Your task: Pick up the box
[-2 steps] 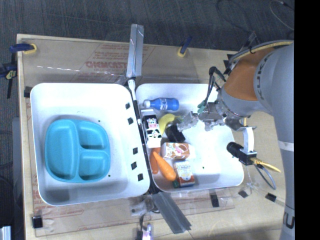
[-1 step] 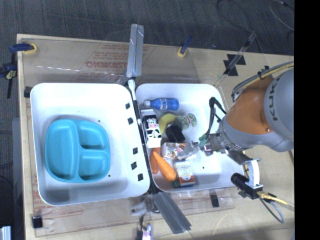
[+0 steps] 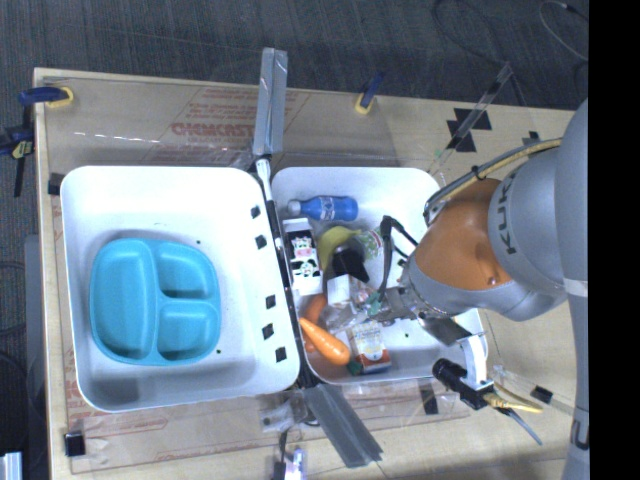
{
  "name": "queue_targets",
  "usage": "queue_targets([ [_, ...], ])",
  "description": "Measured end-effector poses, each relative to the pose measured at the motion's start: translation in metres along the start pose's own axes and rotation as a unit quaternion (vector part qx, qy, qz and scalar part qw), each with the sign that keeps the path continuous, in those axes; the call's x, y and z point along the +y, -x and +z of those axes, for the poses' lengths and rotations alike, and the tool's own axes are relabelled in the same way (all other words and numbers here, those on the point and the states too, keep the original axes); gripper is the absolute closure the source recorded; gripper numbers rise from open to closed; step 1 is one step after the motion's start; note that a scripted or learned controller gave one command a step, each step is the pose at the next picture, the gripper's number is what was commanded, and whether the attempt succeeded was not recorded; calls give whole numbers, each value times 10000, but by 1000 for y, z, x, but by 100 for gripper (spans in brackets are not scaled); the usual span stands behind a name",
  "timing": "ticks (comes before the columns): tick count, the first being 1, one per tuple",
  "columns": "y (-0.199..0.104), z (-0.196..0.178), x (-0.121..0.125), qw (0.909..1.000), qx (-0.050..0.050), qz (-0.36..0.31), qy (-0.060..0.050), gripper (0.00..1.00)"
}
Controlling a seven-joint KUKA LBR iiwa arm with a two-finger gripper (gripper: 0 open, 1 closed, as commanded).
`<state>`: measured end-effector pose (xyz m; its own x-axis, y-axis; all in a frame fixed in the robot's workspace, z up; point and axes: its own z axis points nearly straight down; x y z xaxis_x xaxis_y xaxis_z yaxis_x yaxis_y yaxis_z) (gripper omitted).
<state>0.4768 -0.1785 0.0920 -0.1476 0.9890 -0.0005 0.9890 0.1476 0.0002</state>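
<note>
- The box (image 3: 301, 255), a small carton with a white face and dark cow-like print, is lying in the right bin (image 3: 420, 183), pressed along that bin's left wall, just below a blue bottle (image 3: 326, 208).
- It is sitting free of the hand, with a yellow-green item (image 3: 338, 238) and a dark-capped bottle (image 3: 345, 268) touching or nearly touching its right side.
- By judgement, the carton is looking light and fairly stiff, with thin walls that are likely denting under a hard squeeze; its printed face is appearing smooth and possibly slippery.
- The best hold is appearing to be across its short width, though the bin wall on one side is leaving little finger room; its two ends may be serving better.
- An orange carrot-like item (image 3: 323, 340) and a small packet (image 3: 368, 348) are lying lower in the same bin.
- The hand (image 3: 385, 303) is hovering over the clutter to the box's right; whether it is released or clenched cannot be told.
- The left bin (image 3: 80, 193) is carrying a blue divided tray (image 3: 155, 298); both bins are resting on the desk (image 3: 130, 103).
</note>
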Motion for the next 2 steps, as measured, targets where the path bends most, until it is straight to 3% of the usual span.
queue_targets([
  [1, 0, -9, 0, 10000, 5, -19, -14, 100],
  [2, 1, -10, 0, 10000, -14, -13, -2, 0],
])
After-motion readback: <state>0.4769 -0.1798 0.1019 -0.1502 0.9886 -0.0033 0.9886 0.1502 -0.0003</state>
